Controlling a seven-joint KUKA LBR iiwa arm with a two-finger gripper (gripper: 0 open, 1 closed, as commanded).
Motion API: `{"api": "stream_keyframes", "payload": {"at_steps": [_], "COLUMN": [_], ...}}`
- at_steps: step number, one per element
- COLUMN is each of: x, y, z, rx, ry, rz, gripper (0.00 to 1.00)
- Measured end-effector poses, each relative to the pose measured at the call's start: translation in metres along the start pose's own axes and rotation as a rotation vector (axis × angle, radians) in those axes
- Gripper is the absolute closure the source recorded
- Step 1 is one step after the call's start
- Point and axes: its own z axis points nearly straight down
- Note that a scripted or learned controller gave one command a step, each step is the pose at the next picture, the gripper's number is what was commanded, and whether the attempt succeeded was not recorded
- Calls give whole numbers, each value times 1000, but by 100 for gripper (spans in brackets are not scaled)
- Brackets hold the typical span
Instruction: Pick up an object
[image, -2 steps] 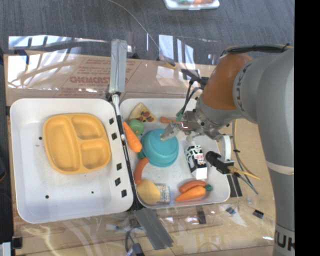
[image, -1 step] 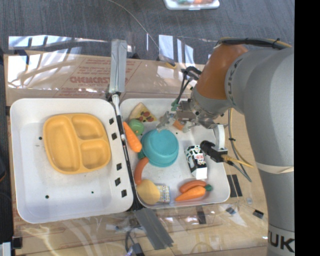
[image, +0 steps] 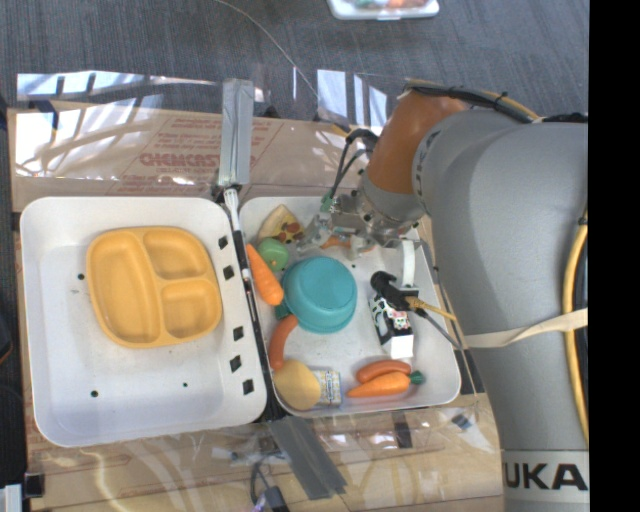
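The gripper (image: 335, 228) hangs low over the far end of the right bin (image: 443, 352), its metal parts crowded together under the wrist, so I cannot tell whether anything is clamped there. Just beside it on the left lie a wedge of pizza (image: 283, 222) and a green apple (image: 272, 252); a small orange piece shows right under the metal, too hidden to name. Nearer the camera sits a teal bowl (image: 321, 293), upside down, with a carrot (image: 265, 275) touching its left side and a sausage (image: 281, 340) curving below it. To the right of the bowl lies a black and white bottle (image: 390, 316), its label too small to read. Along the near wall are a lemon (image: 296, 385), a small can (image: 329, 386) and two carrots (image: 382, 379) side by side. The left bin (image: 60, 400) holds a yellow divided plate (image: 153, 284). On the surface behind the bins, a clear sheet carries red print that looks like "CHEMCAST" (image: 178, 158). White letters "UKA" (image: 545, 476) show on the arm's base.
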Motion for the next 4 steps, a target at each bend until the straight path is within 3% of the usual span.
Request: {"api": "stream_keyframes", "payload": {"at_steps": [1,2,3,4], "x": [2,22,29,54], "y": [1,-10,-48,-24], "z": [-12,-3,-62,0], "rx": [-2,-5,-2,0], "ry": [1,2,2,2], "rz": [-6,212,369,880], "gripper": [100,100,100,100]}}
